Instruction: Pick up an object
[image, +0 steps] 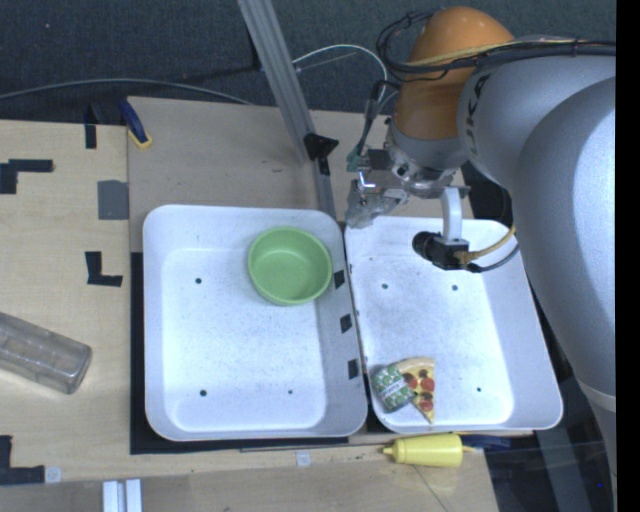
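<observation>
Camera view showed the gripper (372, 205) positioned at the far edge of the right bin (520, 330), close to the seam where the 2 bins met, with the orange band and grey wrist directly above it. Whether the pincer was spread or pressed together could not be determined at this resolution, and no item was visible between its tips. The candidate nearest the tool was the green bowl (290, 265), which sat upright in the far part of the left bin (190, 340), to the view's left of the gripper and slightly nearer the camera, separated from it by the raised rims of both bins. The bowl was round, so it presented no long axis; a grasp would probably have depended on 1 fingertip inside the rim and 1 outside. The second candidate, a flat pizza-slice toy (405, 385), lay in the right bin at its near-left corner, well apart from the gripper along the same side wall. Its tapered end appeared to point toward the view's lower right. Reaching the bowl would have required a short lateral move across the seam; reaching the toy, a longer travel toward the camera.
</observation>
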